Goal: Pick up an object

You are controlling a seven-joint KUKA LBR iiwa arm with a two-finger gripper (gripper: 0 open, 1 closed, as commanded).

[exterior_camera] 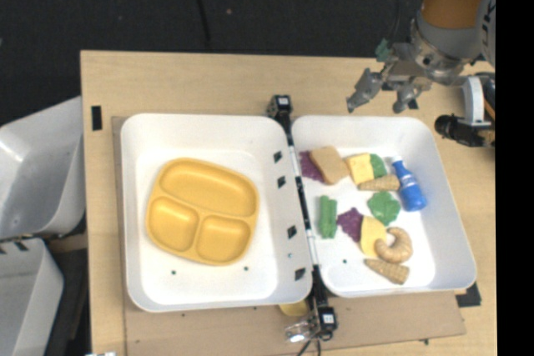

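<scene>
The gripper (384, 94) hung above the far rim of the right bin (446, 242), its two fingers spread wide and holding nothing; judged from that stance, it was poised for a descent into the heap. The toys lay loose and crowded within that bin, some touching, apparently as a jumbled picking stock. The likeliest target, the blue bottle (408, 185), lay on its side toward the bin's right wall, just beside the cone (380, 183); its long axis ran roughly front to back, cap toward the far rim. The yellow tray (202, 211) sat in the left bin (142, 279).
</scene>
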